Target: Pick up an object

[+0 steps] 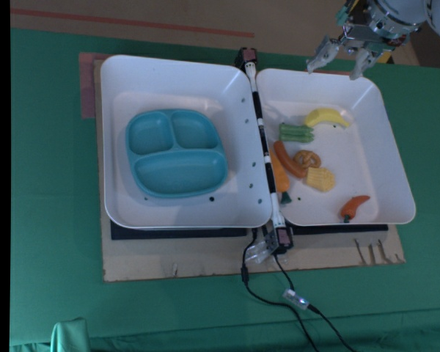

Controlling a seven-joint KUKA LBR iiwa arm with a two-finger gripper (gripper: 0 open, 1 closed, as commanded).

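Gripper: the gripper (342,56) hangs above the far rim of the right bin (396,160), jaws spread wide with nothing between them, so it's not on any item yet.
Right bin: shallow glossy white plastic with rounded corners, and all the loose toy food sits here, which makes it the pick side by the look of it.
Banana: the banana (327,116) is smooth, yellow and curved, nearest to the gripper, so probably the easiest grab.
Green beans: the green beans (296,132) lie just beside the banana, a ribbed little bundle.
Sausage: the sausage (288,160) is reddish and glossy, lying next to a carrot (279,176) by the divider.
Pretzel: the pretzel (306,158) is knotted and brown, touching a yellow waffle-ish block (320,179).
Chili: the chili (353,206) sits off alone by the near rim.
Left bin: the left bin (117,79) holds a teal divided plate (176,153), matte, three compartments.
Surface: green cloth surface (51,196) with cardboard under the bins.
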